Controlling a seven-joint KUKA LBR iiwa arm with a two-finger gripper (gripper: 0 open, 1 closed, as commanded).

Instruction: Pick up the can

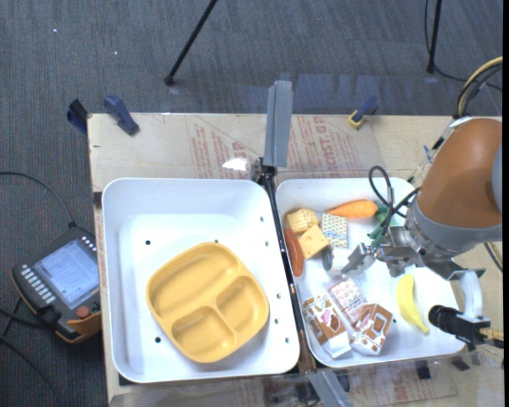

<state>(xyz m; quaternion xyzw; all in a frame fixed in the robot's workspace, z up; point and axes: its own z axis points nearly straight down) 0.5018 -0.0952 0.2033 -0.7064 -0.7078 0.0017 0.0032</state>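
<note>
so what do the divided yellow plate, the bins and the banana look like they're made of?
Divided plate: probably moulded plastic, matte yellow, one even colour with soft rounded ridges between compartments. Left bin and right bin: likely thin formed plastic, smooth white, rounded corners and faint sheen. Banana: uniform bright yellow without spots, so perhaps a plastic toy; too small to be sure.

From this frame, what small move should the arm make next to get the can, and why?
Probably a short descent with a slight shift toward the can: the gripper sits just beside it in the right bin, with the cheese block and packets crowding close.
</note>
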